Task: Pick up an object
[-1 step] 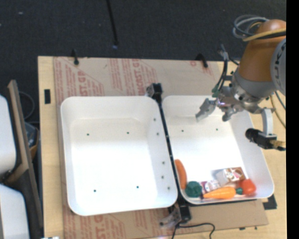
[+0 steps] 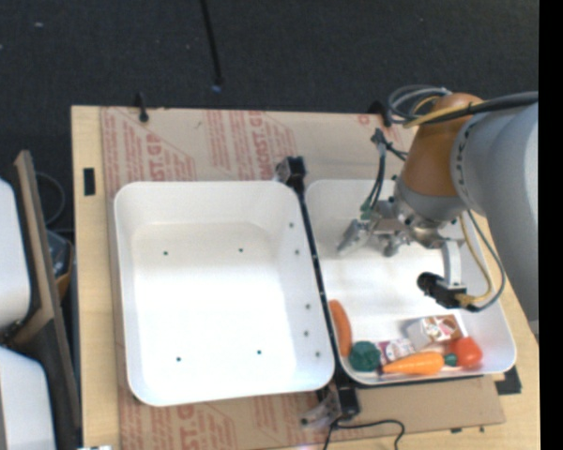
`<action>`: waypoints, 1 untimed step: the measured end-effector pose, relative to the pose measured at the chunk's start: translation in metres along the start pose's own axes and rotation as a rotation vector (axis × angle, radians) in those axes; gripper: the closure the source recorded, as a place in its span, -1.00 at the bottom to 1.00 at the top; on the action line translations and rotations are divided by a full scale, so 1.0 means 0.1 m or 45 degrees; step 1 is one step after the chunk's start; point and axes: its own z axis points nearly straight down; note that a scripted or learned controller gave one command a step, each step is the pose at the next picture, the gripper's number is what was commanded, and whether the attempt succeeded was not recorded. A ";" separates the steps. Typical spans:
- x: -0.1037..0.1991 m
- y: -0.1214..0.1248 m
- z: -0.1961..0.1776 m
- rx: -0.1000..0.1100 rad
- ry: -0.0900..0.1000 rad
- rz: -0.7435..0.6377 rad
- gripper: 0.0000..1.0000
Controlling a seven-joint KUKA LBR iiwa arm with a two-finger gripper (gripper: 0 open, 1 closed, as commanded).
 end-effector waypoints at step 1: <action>-0.01 0.03 -0.18 -0.016 -0.002 0.002 1.00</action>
